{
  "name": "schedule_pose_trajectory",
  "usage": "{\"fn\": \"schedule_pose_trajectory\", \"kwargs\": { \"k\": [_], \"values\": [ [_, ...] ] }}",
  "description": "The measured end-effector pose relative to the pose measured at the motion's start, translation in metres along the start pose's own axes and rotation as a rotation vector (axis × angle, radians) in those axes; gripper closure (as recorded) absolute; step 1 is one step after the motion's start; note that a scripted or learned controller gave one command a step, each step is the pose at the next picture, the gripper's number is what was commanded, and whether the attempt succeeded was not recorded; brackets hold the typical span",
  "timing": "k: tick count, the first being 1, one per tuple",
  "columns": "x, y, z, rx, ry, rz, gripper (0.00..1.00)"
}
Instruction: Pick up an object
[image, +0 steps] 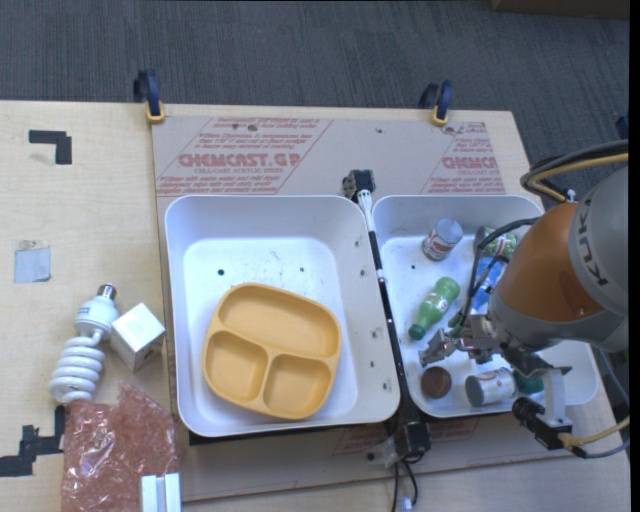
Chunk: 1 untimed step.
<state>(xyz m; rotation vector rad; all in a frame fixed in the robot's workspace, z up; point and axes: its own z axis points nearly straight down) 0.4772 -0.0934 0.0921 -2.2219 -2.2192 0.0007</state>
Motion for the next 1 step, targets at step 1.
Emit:
{"fn": "schedule_pose_trajectory", "kwargs": {
  "k": [1],
  "values": [
    [-0.0007,0.0012,-0.0098,-0.002,-0.001,0.002,1.00]
  ]
}}
